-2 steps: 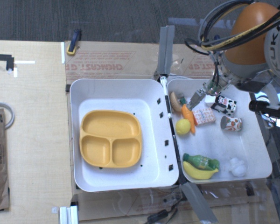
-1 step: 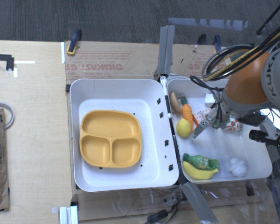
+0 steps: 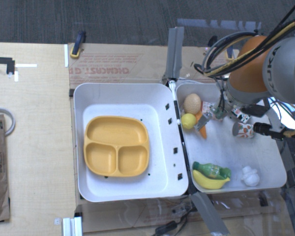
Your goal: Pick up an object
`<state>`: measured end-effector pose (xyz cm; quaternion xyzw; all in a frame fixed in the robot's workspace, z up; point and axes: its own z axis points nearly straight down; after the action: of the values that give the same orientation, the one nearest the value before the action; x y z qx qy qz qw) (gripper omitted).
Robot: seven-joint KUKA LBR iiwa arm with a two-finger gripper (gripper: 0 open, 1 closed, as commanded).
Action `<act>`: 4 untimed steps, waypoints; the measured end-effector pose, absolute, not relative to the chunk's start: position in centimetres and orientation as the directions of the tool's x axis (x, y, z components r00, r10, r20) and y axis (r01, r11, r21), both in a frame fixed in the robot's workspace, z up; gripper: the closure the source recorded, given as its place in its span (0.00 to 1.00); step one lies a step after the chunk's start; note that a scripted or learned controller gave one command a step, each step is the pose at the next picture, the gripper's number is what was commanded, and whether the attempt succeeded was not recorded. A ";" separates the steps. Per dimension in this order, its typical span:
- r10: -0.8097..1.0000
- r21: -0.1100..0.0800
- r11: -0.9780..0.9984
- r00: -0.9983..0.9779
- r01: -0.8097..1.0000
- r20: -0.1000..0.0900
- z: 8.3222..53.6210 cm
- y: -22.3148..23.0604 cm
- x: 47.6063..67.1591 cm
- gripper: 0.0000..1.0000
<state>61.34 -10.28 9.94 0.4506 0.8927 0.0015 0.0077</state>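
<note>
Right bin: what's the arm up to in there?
The KUKA arm reaches over the right bin, its gripper low at the far end beside a carrot, lemon and egg. Nothing is visibly held. A banana lies at the near edge. The left bin holds a yellow divided plate.

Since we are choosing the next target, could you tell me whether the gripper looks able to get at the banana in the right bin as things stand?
Probably yes. The banana lies at the near edge of the right bin, top side uncovered, with a green item resting along it. The gripper is over the bin's far end, with bare floor between them.
</note>
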 end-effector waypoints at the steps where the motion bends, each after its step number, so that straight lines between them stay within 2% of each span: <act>1: 0.957 0.001 0.290 -0.290 0.957 -0.003 19.2 -8.1 65.8 0.00; 2: 0.944 0.001 0.330 -0.330 0.944 -0.004 23.0 -10.4 65.9 0.00; 3: 0.956 -0.003 0.293 -0.293 0.956 -0.001 19.1 -6.6 58.5 0.00; 4: 0.974 -0.003 0.228 -0.228 0.974 0.000 19.1 -7.4 55.6 0.00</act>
<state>55.61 -7.42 19.10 0.6211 0.7837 -0.0011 -0.0008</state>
